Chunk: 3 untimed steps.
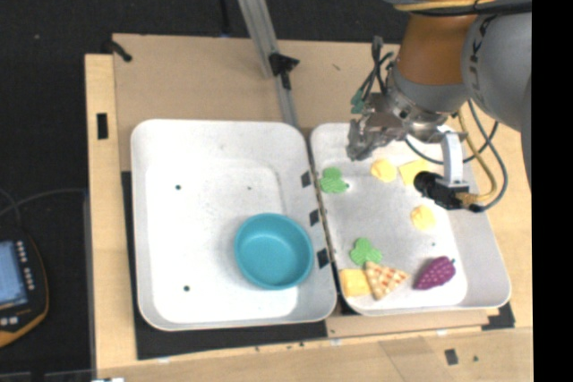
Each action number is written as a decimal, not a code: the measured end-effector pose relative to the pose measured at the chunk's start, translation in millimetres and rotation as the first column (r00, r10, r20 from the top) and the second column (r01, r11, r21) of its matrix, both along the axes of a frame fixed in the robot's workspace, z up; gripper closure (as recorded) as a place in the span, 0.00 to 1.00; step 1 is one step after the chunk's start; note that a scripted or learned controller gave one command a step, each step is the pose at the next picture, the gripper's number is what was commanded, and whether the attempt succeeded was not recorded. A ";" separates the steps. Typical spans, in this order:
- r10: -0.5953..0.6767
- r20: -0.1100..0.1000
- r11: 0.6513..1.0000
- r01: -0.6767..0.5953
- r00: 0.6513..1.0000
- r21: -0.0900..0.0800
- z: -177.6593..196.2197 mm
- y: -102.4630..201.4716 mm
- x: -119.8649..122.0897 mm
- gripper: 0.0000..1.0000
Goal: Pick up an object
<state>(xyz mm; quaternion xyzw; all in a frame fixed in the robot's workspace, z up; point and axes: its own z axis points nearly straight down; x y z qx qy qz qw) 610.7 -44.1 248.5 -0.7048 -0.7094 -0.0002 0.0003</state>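
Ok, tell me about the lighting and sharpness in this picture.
Camera view: light is even and soft; the white bins are bright but not blown out, and the blue bowl casts only a faint shadow. The floor beyond the bench is nearly black. The gripper looks slightly blurred; the small toy foods are soft-edged.

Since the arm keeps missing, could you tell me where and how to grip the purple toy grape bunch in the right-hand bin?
Grip the purple toy grape bunch across its narrow width at the fat middle, coming straight down. It lies flat, apart from the pizza slice toy, with bare bin floor on both long sides.
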 end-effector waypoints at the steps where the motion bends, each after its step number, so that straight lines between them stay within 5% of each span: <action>1: 0.000 0.000 1.000 0.000 1.000 0.001 6.1 40.4 -25.0 1.00; 3: -0.002 0.000 1.000 0.002 1.000 0.001 3.3 122.3 -64.4 1.00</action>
